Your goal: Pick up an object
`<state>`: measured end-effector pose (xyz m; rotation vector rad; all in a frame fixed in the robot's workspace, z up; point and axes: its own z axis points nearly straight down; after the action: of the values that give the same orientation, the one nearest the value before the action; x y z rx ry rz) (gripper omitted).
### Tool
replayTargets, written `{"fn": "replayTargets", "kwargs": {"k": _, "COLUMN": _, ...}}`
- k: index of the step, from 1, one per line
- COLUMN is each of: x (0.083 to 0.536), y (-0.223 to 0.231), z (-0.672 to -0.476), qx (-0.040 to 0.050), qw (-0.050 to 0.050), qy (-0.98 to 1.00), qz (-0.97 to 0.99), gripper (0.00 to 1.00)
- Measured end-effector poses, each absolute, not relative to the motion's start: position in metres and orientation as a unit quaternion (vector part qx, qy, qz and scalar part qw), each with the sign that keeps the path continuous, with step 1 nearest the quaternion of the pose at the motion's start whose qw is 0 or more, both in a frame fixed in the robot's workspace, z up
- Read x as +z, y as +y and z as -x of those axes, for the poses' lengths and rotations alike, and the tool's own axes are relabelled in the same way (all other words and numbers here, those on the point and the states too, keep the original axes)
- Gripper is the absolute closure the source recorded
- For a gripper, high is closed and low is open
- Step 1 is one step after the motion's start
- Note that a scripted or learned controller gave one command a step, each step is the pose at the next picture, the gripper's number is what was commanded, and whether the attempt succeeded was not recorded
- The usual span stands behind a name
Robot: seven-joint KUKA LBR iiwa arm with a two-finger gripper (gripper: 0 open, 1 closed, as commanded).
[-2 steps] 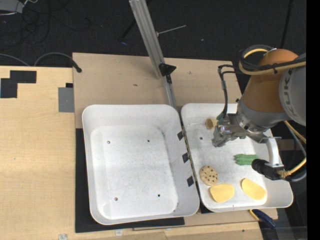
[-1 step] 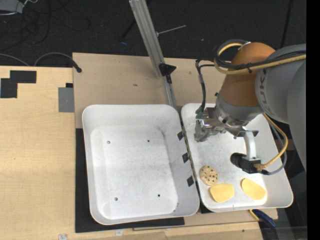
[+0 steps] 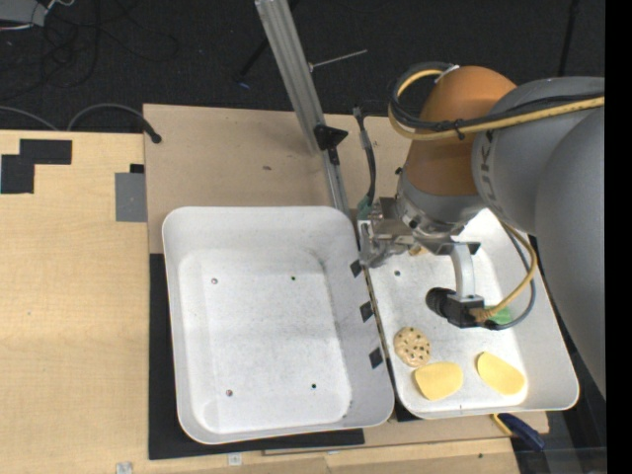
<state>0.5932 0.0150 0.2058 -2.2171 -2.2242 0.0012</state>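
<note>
Objects for picking lie in the right bin (image 3: 553, 388), at its near end — a round speckled cookie (image 3: 412, 345) and two pale yellow pieces (image 3: 437, 380) (image 3: 501, 372) just beside it. Above the bin's far left corner hang the grey arm's jaws (image 3: 387, 242) — whether wide or narrow cannot be told. Left bin (image 3: 188, 235) sits alongside on the desk (image 3: 69, 304)

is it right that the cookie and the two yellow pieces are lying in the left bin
No. The camera view shows the cookie and the two yellow pieces lying in the right bin, not the left bin.
</note>
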Motion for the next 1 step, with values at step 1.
{"fn": "replayTargets", "kwargs": {"k": 1, "x": 0.2080, "y": 0.0743, "z": -0.6067, "qx": 0.0003, "qw": 0.001, "qy": -0.708, "qz": 0.706, "gripper": 1.00}}
